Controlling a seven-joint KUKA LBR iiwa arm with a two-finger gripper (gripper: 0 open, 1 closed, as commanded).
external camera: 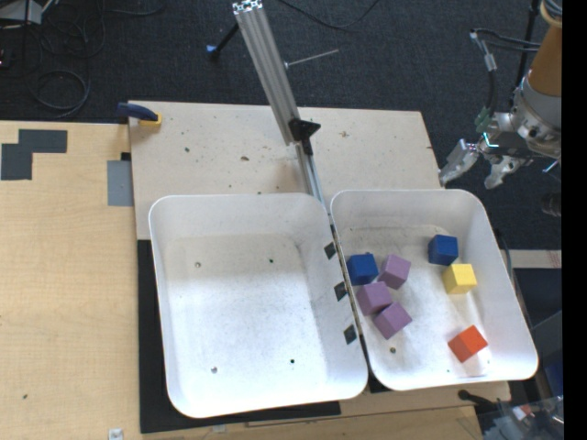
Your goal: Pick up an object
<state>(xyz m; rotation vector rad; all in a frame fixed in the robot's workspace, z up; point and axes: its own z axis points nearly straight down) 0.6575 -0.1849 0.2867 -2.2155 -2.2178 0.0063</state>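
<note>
Claw [481, 165] at upper right of frame, fingers spread, holding nothing, above far rim of right bin [514, 282]. Blocks lie in that bin: blue, purple, yellow, orange block [469, 344] toward lower right. Nothing picked yet; descent, grasp, lift all remain.

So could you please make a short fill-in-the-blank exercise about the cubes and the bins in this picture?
1. All the cubes lie in the ___ bin as the camera sees it.
2. There are ___ purple cubes in it.
3. The yellow cube sits just below a ___ cube.
4. The cube nearest the bottom of the picture is ___.

Missing words: right; three; blue; orange
</note>
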